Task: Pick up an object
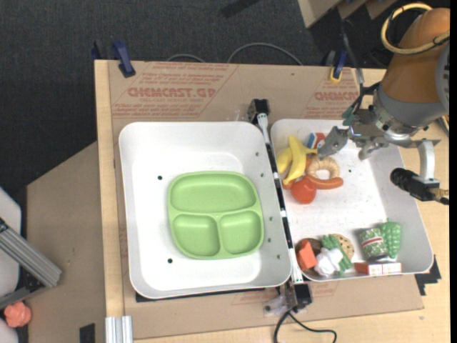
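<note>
My gripper [351, 144] hangs over the upper part of the right bin [400, 213], open, with bare bin floor between its fingers. Its left finger [332, 143] is just above and right of a cluster of toy food: a yellow banana [292, 160], a tan ring-shaped bagel [321, 168], a red sausage [327, 184] and a red tomato [303, 192]. A small blue piece [312, 141] lies beside the banana's top. The gripper holds nothing.
A green divided plate [214, 214] lies in the left bin [143, 148]. Along the right bin's near edge sit an orange-red piece [307, 253], a white lump [327, 262], a cookie [343, 244], a labelled can [372, 243], green broccoli [391, 236] and a red-white box [380, 268].
</note>
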Robot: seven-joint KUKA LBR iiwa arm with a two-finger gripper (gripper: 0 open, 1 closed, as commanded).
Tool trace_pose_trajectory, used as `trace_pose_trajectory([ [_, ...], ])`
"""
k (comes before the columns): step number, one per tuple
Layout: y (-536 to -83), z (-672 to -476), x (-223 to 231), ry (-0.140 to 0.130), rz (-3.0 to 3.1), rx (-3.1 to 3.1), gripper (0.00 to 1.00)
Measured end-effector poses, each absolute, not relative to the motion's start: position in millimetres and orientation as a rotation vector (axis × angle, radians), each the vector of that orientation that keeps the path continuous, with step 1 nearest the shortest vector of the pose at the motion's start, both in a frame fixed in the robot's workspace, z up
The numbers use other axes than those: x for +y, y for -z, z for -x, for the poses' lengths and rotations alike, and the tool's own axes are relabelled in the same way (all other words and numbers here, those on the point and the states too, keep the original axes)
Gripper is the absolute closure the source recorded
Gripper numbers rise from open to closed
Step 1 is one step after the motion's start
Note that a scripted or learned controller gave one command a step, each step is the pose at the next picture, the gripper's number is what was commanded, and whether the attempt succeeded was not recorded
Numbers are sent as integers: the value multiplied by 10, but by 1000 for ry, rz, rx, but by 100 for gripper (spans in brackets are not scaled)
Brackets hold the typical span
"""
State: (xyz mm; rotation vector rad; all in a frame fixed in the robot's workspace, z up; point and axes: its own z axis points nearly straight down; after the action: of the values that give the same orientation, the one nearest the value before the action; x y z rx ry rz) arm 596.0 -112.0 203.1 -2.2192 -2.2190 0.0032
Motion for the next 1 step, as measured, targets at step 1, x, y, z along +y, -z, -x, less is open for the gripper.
trace_pose_trajectory([
  [1, -849, -6612, -1851, 7, 2225, -2216, 0],
])
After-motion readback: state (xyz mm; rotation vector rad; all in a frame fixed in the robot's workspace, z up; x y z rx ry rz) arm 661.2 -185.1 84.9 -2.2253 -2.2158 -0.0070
